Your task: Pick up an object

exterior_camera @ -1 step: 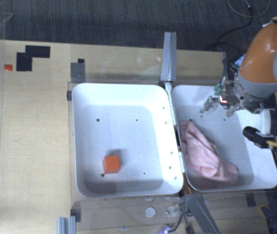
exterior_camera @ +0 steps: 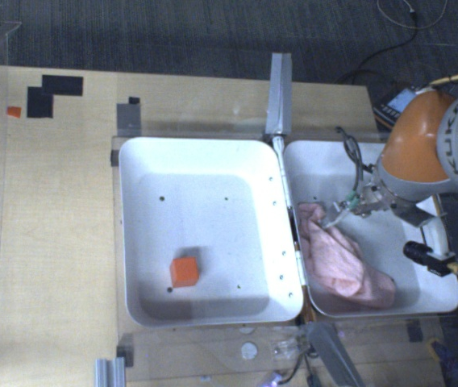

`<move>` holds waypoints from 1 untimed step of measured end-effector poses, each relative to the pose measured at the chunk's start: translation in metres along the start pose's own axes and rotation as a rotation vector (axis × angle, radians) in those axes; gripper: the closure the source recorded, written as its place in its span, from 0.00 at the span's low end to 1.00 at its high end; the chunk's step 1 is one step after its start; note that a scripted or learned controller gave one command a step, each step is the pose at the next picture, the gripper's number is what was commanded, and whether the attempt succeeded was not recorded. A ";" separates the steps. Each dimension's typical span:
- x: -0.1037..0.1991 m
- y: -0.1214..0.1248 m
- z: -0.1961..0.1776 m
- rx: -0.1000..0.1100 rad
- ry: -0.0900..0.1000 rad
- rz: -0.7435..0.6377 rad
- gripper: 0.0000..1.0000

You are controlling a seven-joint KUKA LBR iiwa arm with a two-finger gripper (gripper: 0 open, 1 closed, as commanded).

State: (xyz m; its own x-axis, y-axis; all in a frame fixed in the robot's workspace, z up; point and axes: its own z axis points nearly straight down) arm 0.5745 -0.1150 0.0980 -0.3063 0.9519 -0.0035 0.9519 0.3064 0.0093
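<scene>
The grey arm (exterior_camera: 443,147) reaches in from the right, its orange band bulking over the right bin (exterior_camera: 422,297) and its wrist bent down and leftward toward that bin's middle; the gripper (exterior_camera: 343,213) sits low at the upper end of a crumpled pink cloth (exterior_camera: 340,260), its tips at or just above the fabric's top edge; the wrist hardware and dark cables crowd the fingertips, so the jaw spacing is too small and cluttered to read, and I cannot tell whether any fabric is pinched between them; the arm's upper links are cut off by the frame's right side, and the arm body hides the right bin's upper right corner; the pink cloth lies along the left side of the right bin, running from beside the gripper down toward the near wall, heaped and folded, close against the divider between the bins; an orange block (exterior_camera: 185,272) rests alone on the floor of the left bin (exterior_camera: 140,216), toward its near left, well apart from the gripper and across the divider from it.
</scene>
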 end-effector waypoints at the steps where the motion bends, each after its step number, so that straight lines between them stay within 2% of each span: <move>1: 0.005 -0.047 0.006 -0.010 -0.005 -0.098 0.00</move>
State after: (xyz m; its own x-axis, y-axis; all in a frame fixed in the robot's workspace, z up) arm 0.5284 -0.1245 0.0918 -0.3976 0.9175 -0.0102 0.9173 0.3977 0.0182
